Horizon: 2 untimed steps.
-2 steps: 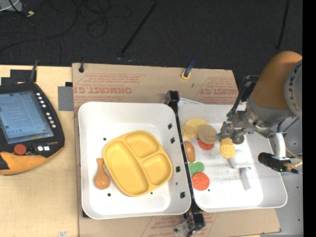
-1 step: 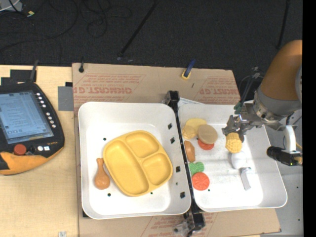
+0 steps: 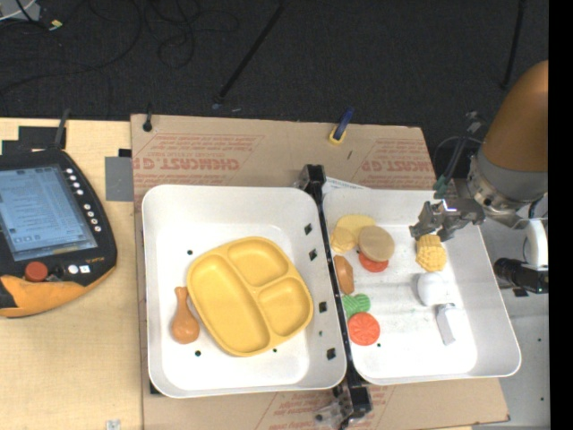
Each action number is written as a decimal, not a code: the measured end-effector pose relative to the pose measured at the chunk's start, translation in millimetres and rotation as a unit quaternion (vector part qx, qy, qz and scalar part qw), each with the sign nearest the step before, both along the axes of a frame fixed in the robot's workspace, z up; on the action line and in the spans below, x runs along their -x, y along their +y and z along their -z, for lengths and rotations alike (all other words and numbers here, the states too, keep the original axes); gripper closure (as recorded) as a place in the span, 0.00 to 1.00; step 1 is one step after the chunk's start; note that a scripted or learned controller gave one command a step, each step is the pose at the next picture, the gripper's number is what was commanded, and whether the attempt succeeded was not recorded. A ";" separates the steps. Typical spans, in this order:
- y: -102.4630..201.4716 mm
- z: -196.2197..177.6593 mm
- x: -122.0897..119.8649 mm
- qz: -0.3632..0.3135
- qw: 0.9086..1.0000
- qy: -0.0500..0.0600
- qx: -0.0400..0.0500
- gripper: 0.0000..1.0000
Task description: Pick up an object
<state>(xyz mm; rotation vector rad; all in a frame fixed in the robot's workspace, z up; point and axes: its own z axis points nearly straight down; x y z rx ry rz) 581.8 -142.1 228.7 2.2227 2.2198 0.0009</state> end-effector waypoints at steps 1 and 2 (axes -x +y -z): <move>54.8 5.5 -16.3 -0.002 1.000 0.001 -0.001 1.00; 114.2 10.4 -14.3 -0.003 1.000 0.002 -0.001 1.00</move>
